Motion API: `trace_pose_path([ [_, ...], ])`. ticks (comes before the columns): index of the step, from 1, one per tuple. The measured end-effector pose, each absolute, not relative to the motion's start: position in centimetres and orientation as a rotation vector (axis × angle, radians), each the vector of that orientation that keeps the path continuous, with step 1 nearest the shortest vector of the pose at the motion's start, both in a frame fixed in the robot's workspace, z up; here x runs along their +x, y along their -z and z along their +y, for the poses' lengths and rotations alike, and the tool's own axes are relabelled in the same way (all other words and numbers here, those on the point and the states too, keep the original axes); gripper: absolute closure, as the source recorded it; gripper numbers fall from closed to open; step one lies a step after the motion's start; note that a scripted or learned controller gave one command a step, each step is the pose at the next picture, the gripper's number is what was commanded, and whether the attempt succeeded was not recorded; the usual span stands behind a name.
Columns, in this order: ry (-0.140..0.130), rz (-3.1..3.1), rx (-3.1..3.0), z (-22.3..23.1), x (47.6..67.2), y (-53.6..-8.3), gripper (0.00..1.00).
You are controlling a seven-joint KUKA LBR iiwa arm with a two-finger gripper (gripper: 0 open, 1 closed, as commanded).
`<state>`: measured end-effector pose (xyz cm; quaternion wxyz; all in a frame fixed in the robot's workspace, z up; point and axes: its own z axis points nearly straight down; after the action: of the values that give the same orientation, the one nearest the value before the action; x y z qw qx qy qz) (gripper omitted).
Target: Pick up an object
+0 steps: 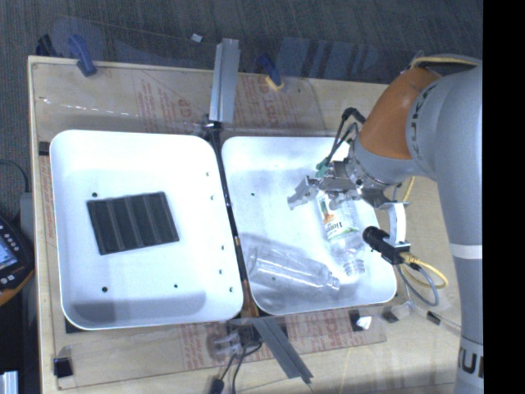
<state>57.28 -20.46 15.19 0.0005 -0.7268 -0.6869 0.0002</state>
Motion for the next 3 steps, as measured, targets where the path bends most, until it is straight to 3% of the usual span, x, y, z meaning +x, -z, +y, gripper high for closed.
trace_pose_path([
  [1, -0.002, -2.223, -2.214, -20.6, 55.7, -17.1, 0.00],
  [2, -0.002, -2.288, -2.144, -20.8, 56.6, -14.4, 0.00],
  [3, 0.000, -2.309, -2.130, -20.9, 55.6, -17.0, 0.00],
])
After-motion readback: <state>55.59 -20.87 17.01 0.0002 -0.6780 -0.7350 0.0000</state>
